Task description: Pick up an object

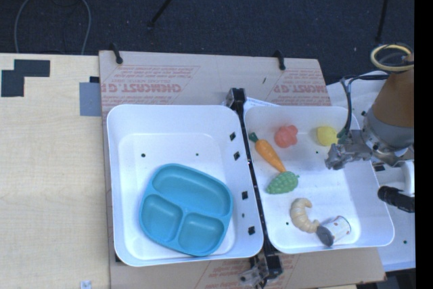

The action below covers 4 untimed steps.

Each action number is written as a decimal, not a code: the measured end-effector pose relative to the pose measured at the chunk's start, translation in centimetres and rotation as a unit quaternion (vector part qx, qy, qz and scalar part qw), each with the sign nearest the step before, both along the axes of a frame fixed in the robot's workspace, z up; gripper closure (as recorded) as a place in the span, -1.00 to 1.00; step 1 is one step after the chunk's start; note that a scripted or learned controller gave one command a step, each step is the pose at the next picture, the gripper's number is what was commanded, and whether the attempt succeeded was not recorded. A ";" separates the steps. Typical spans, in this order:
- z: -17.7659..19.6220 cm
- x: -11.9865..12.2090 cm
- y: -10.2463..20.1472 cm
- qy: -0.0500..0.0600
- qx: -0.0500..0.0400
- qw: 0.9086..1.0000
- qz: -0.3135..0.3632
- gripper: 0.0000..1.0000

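The right bin [369, 233] holds several toy items: an orange carrot [269, 153], a pink-red fruit [286, 136], a yellow lemon [327, 135], a green bumpy piece [282, 182], a beige croissant [302, 214] and a small white and grey can [335, 229] lying on its side. My gripper [336, 158] hangs over the right part of this bin, just below and right of the lemon. Nothing shows between its fingers.
The left bin [128, 139] holds a blue divided plate [185, 208]. A black divider [245, 172] runs between the bins. Cardboard lies behind them, and a wooden bench top stretches to the left. The arm's orange band [396, 98] rises at the right.
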<state>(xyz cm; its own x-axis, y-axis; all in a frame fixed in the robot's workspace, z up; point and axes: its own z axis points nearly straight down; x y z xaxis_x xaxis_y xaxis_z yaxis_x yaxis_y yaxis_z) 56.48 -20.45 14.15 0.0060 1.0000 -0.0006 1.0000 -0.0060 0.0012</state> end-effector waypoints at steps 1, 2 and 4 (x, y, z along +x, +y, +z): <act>4.3 -0.1 -0.2 -0.001 0.000 1.000 0.001 1.00; 7.9 -0.1 -0.3 0.000 0.000 1.000 0.004 1.00; 7.0 1.2 8.5 0.002 0.002 1.000 0.005 1.00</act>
